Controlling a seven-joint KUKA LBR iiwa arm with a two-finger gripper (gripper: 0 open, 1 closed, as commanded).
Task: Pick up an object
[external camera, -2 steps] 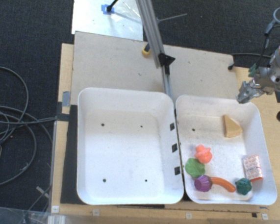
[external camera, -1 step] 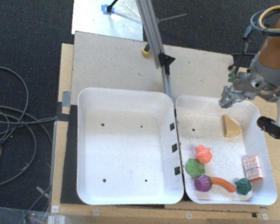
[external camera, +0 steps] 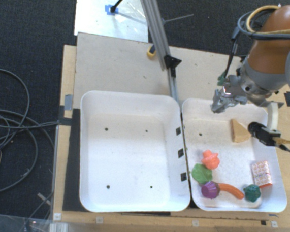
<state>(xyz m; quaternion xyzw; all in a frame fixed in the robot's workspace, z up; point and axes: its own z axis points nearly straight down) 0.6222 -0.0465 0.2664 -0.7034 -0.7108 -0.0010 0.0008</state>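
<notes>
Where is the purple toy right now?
In the camera view, the purple toy lies in the right bin near its front wall, just below the green toy and touching the left end of the orange carrot.

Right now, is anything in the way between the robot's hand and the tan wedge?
Nothing visible. The hand hangs over the right bin's far edge, and only bare white floor lies between it and the tan wedge. The other toys sit nearer the front.
</notes>
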